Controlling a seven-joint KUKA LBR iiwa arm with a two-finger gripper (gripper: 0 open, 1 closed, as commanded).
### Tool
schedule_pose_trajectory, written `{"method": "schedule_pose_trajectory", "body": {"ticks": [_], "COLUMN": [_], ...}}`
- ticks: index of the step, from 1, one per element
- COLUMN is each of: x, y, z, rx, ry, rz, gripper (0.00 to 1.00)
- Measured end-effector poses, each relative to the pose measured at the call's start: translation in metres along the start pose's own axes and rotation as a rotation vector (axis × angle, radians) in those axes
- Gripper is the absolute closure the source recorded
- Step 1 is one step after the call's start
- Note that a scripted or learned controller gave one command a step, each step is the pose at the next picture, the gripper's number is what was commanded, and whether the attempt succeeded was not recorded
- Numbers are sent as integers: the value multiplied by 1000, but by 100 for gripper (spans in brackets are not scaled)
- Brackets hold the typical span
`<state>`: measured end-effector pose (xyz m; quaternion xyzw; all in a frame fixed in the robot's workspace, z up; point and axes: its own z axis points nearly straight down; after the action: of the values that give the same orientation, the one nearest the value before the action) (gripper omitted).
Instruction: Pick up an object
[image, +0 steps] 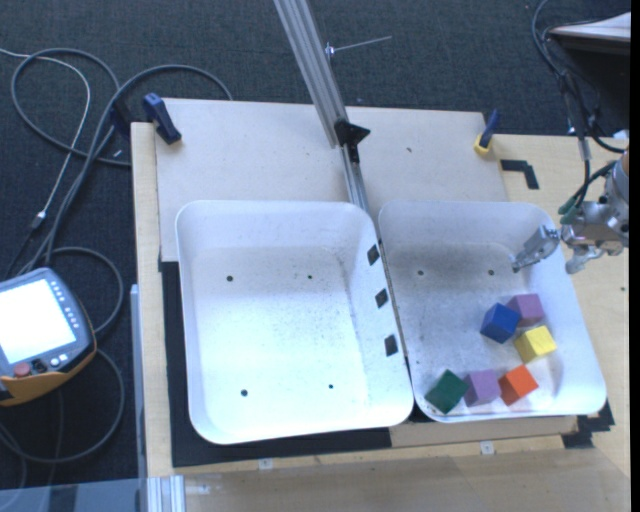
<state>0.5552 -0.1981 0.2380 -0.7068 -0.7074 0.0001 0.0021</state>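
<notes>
Several small cubes lie in the right bin (440, 240), toward its near right corner: a blue cube (500, 322), a purple cube (527, 306), a yellow cube (536, 342), an orange cube (518, 384), a second purple cube (484, 386) and a green cube (447, 390). My gripper (547, 263) hangs over the right bin's far right part, above and behind the blue and purple cubes. Its fingers (528, 252) are spread open and nothing sits between them.
The left bin (200, 300) stands beside the right one on the wooden bench. A metal pole (318, 75) slants up from the gap between the bins. Clamps sit at the bench's far corners, and a teach pendant (35, 325) lies off the left side.
</notes>
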Motion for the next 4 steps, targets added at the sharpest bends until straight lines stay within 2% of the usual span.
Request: {"method": "schedule_pose_trajectory", "body": {"ticks": [1, 2, 3, 4], "x": [-17, 27, 90, 86], "y": [20, -24, -59, -57], "z": [114, 140, 139, 128], "rx": [-8, 3, 2, -6], "ry": [-5, 2, 3, -2], "rz": [0, 0, -4, 0], "gripper": [0, 0, 0, 100]}}
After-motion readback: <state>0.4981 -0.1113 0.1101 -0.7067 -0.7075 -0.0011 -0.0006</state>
